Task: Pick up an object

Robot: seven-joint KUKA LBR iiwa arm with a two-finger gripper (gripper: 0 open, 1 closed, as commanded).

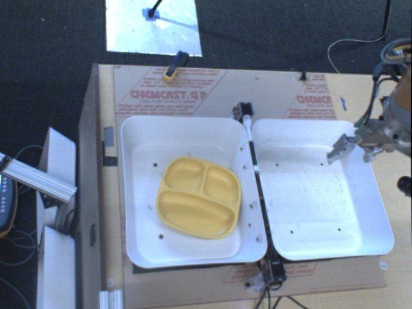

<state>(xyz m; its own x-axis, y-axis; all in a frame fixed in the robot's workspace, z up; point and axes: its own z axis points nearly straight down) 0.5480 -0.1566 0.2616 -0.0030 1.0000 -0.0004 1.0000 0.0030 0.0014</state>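
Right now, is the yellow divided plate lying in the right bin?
No. The yellow divided plate lies flat in the left bin, while the gripper is above the right bin.

2 white bins (135, 172) sit side by side on a cardboard-covered bench (193, 89); clamp (174, 66) at its edge.

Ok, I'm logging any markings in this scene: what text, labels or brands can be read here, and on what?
"CHEMCAST GP", red, on the protective sheet covering the bench behind the left bin.
The same red print repeats behind the right bin, partly readable only.
The smaller red lines around both are too blurred to read.
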